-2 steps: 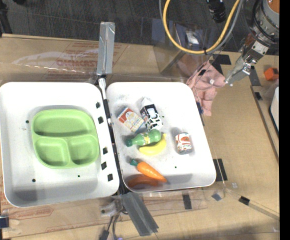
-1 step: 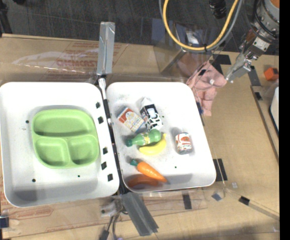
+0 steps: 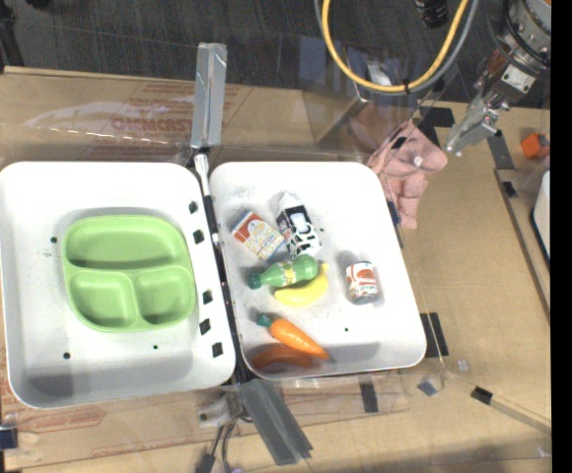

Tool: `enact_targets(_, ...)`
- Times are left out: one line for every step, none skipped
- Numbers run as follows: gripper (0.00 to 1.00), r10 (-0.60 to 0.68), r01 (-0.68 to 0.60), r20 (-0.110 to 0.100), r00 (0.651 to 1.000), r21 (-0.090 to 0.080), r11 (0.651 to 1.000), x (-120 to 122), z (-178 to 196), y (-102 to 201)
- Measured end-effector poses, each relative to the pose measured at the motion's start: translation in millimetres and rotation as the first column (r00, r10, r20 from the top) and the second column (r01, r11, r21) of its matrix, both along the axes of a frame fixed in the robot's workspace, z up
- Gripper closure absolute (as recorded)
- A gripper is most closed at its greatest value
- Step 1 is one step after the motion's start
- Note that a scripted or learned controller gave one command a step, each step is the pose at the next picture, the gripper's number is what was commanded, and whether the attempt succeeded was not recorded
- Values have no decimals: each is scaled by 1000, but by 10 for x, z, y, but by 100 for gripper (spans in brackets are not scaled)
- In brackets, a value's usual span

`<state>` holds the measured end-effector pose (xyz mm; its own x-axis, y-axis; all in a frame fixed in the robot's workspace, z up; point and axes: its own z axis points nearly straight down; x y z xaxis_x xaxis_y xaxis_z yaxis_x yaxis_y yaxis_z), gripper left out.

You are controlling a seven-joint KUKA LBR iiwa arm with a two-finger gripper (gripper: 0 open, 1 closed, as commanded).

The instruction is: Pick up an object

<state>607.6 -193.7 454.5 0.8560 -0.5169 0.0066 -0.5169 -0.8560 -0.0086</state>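
A: Carrot (image 3: 292, 335) sits at right bin (image 3: 390, 264) front edge, something red-brown just below it. Rest?

B: Green bottle (image 3: 280, 273) touching banana (image 3: 304, 289), can (image 3: 362, 281) to their right, two small cartons (image 3: 278, 230) behind. Green tray (image 3: 128, 269) in left bin (image 3: 20, 264).

A: Gripper?

B: Gripper (image 3: 464, 134) up top right, outside the bin, above a pink cloth (image 3: 406, 170) at the corner. Fingers look pressed together, nothing between them.

Looking down from high above the surface (image 3: 464, 264), tilted a bit, not straight down. Far enough back to fit both white bins side by side, the left bin (image 3: 30, 195) and the right bin (image 3: 385, 225). Arm (image 3: 523, 18) coming in at the top right corner
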Motion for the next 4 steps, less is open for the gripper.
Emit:
enact_targets(100,9,-9,6,1000,2,1000,18,111,44)
enact_targets(100,17,-17,13,1000,5,1000,38,221,87)
enact_targets(100,24,-24,20,1000,9,1000,56,328,126)
enact_targets(100,30,-30,28,999,13,999,74,432,161)
